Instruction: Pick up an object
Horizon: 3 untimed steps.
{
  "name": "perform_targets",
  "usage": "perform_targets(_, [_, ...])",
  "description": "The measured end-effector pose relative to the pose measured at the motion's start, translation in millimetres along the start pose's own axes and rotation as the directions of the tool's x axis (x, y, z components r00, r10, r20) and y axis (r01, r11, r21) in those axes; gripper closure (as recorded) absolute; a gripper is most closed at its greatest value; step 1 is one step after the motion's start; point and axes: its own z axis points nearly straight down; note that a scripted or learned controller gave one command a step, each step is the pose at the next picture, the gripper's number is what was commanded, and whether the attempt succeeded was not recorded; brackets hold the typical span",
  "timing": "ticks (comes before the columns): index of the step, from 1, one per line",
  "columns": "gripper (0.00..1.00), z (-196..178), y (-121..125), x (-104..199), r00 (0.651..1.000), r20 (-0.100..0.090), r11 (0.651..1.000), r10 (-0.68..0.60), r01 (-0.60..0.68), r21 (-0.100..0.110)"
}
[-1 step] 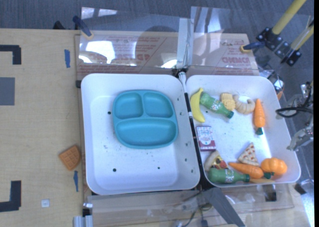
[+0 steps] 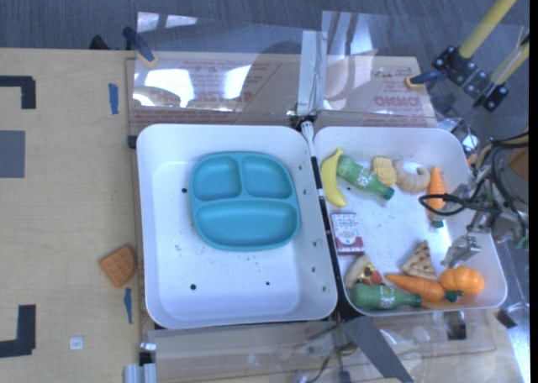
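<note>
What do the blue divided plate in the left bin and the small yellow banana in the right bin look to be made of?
The blue divided plate looks like moulded plastic or silicone: one even colour, soft rounded compartment walls, a dull satin sheen. Which of the two, I cannot tell. The small yellow banana looks like toy plastic: flat uniform yellow, smooth and faintly glossy, with no natural marks.

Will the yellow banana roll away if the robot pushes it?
Probably not far. The banana is curved and lies flat in the right bin, so it would likely spin or slide rather than roll. It looks like smooth toy plastic, so maybe slippery. It touches the green bottle, which may get nudged too.
</note>
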Motion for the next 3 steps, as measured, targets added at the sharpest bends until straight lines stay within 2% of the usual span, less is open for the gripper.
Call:
perform_targets(1, [0.0,42,3,-59,0.998,0.025,0.998,0.055,-0.055,0.002])
perform_targets(2, [0.0,54,19,11,0.996,0.013,0.996,0.088,-0.088,0.002])
perform_targets(3, [0.0,49,16,-66,0.999,0.012,0.999,-0.048,0.048,0.003])
